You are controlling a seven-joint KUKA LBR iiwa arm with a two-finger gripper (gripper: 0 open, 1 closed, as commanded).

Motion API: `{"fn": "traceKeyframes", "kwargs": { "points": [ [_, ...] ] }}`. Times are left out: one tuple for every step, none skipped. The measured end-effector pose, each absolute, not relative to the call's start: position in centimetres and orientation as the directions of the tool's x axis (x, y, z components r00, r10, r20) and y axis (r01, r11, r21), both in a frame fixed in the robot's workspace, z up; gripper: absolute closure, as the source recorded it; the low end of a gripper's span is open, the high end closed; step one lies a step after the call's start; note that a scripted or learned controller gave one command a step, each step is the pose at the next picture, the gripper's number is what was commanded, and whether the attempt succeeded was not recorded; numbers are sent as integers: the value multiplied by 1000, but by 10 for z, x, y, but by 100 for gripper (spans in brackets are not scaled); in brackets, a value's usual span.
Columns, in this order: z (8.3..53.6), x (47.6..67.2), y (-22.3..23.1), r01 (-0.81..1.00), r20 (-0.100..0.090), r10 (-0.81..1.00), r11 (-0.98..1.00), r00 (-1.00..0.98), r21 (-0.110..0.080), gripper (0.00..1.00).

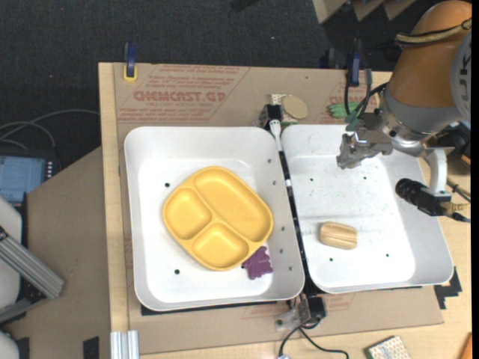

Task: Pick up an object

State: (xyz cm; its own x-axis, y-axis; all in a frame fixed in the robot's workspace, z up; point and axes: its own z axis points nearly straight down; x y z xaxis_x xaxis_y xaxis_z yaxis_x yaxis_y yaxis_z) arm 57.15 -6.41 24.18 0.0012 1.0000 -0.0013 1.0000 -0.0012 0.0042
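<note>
A tan, bread-like block (338, 235) lies in the right bin (419, 275), toward its front middle. A yellow divided plate (217, 217) rests in the left bin (146, 200), and a small purple object (258, 262) sits at the plate's front right edge. My gripper (352, 156) hangs over the back part of the right bin, well behind the tan block, with nothing seen between its fingers. The fingers look close together.
The two white bins meet along a central ridge (288, 200). They stand on a brown board (187, 92) with blue clamps at its back edge. A small round tan disc (296, 108) and a green item (340, 111) lie behind the bins.
</note>
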Motion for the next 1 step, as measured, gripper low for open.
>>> {"fn": "traceKeyframes", "kwargs": {
  "points": [
    [244, 554, -76, 1000, 1, 1000, -2, 2, -2, 100]
  ]
}}
